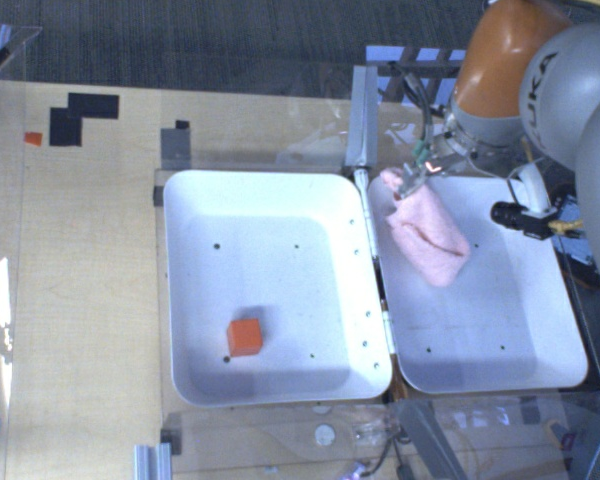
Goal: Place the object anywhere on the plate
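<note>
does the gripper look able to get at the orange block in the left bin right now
Probably yes. The orange block sits alone on the left bin floor, open from above. The gripper is over the right bin by a pink cloth, so it must cross the divider.

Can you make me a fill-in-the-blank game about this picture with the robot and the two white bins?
1. The small block in the left bin is colored ____.
2. The pink cloth lies in the ____ bin.
3. The gripper is at the cloth's ____ end, near the bin's back edge.
4. The band on the robot arm is colored ____.

Missing words: orange; right; upper; orange
</note>
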Robot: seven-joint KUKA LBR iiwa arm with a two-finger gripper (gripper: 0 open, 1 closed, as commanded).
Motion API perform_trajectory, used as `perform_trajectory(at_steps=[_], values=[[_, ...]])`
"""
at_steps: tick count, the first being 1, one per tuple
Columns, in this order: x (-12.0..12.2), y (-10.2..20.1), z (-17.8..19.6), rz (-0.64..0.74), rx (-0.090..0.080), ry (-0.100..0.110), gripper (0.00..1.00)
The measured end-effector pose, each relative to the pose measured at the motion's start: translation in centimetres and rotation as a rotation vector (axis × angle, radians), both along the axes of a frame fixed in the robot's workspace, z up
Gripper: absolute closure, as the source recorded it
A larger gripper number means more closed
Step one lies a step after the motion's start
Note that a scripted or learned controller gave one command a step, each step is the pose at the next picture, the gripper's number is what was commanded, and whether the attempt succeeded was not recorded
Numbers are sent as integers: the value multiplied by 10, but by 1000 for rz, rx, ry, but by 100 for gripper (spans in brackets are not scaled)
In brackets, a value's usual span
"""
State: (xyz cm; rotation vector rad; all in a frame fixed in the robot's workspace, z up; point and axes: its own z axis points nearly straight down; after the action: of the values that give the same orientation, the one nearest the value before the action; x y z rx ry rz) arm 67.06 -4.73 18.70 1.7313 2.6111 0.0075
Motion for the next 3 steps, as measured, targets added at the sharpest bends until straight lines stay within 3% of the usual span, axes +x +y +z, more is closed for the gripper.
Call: perform_trajectory(at_steps=[1, 2, 3], values=[[-21, 41, 68, 205, -1, -2, 100], [-160, 94, 92, 253, 0, 2, 100], [-73, 118, 13, 188, 0, 6, 100]])
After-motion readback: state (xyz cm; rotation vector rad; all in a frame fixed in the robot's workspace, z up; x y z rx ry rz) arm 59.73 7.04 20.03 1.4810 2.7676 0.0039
